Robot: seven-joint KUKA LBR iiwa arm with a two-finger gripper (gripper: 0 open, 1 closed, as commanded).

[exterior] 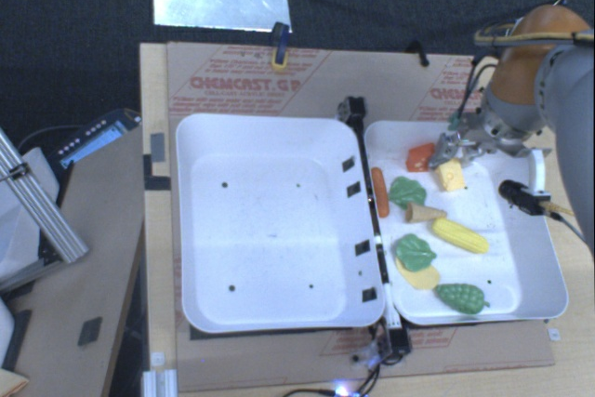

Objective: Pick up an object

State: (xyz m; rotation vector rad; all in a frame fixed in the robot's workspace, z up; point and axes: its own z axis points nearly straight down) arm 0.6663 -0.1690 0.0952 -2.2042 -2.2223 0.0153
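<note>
Counter (232,74): carrying two white bins side by side.
Right bin (539,288): holding all the toy food; the left bin (270,218) sits beside it.
Arm (548,79): reaching into the right bin's far end.
Pincer (453,152): hovering just over the yellow cheese block (451,176); I cannot tell its state.
Advice: centring on the block before lowering, staying off the red piece (419,157) beside it.

There are two white bins (270,130) on the bench, and in the right one I count nine toy foods: two green leaves (406,191) (similar lettuce pieces), one corn cob (459,235), one carrot stick (379,191), one cone (423,213), one cheese cube (451,176), one red piece (420,156), one yellow slice (420,277) and one bumpy green fruit (461,297).
</note>
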